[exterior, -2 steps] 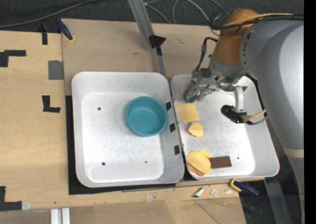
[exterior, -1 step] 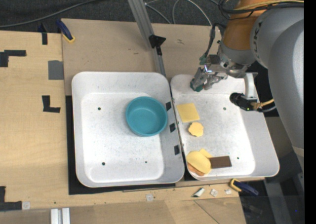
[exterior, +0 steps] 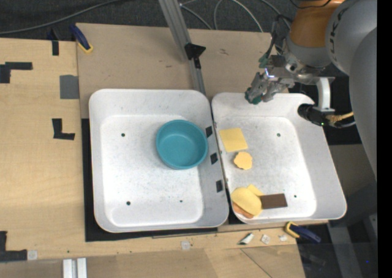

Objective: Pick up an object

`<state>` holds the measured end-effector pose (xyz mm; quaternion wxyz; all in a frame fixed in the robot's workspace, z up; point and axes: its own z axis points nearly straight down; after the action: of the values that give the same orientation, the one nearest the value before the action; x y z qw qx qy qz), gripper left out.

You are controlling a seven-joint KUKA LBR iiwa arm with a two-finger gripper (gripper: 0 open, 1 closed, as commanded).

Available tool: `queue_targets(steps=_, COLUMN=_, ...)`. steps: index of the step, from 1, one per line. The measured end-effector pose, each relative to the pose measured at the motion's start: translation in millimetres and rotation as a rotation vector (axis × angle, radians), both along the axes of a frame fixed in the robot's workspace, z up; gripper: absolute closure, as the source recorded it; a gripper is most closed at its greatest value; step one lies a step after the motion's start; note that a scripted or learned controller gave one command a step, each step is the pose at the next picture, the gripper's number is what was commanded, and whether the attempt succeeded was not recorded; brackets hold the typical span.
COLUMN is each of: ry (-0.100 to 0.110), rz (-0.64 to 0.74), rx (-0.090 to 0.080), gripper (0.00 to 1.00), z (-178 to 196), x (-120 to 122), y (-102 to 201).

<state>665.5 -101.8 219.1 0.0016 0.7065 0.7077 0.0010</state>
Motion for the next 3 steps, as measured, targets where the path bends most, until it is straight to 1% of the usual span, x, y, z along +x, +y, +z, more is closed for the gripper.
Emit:
queue_targets(steps=1, ry=-0.001, rz=0.001, rx=0.0, gripper=1.0, z=51.1, x=1.1, y=0.7)
queue_targets(steps=2, ry=0.005, rz=0.004, rx=0.002, gripper=1.0, z=51.3, x=-1.1, y=47.9)
queue_targets(steps=3, ry=0.006, rz=0.004, rx=0.002, gripper=1.0, z=52.1, x=-1.0, y=97.8)
